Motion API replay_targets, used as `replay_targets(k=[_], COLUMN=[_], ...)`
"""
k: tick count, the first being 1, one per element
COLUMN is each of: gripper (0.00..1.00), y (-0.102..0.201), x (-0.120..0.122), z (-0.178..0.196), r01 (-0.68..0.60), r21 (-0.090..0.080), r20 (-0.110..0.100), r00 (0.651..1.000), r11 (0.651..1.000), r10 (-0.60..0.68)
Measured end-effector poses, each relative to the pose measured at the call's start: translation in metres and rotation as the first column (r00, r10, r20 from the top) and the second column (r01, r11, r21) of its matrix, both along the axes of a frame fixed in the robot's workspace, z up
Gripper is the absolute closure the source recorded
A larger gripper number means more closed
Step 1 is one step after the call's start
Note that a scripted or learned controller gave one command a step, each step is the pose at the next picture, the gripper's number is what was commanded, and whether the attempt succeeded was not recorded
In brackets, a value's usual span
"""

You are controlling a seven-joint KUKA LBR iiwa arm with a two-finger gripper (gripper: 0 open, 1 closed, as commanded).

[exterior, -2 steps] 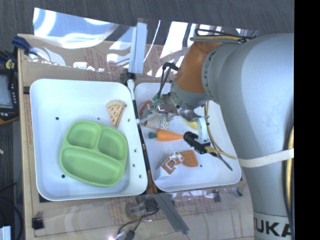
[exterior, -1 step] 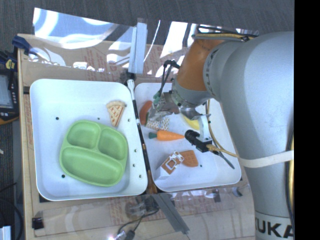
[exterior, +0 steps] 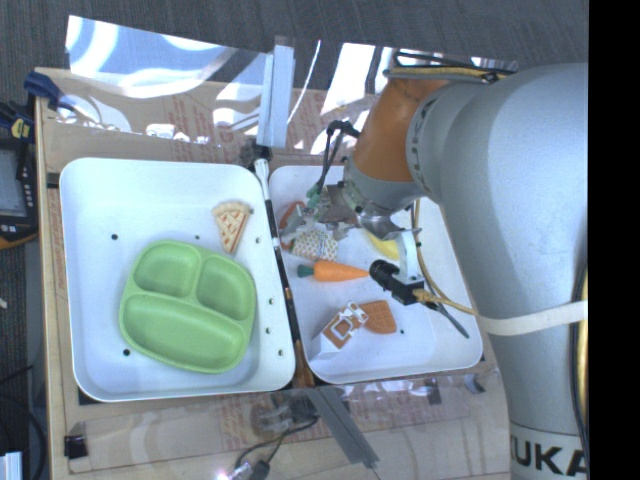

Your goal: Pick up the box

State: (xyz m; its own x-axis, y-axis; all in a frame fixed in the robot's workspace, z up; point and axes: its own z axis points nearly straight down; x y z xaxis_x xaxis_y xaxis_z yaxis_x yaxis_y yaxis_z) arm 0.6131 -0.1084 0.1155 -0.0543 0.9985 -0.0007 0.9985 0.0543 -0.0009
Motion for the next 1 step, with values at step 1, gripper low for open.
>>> replay_targets(k=[1], gripper=[0.00], y=[-0.0048], x=[0.0191], z=[-0.0195], r01=[0.118], r21=[-0.001], r20=[0.006], r00=[0.993], r11=[0.993], r10=[-0.118])
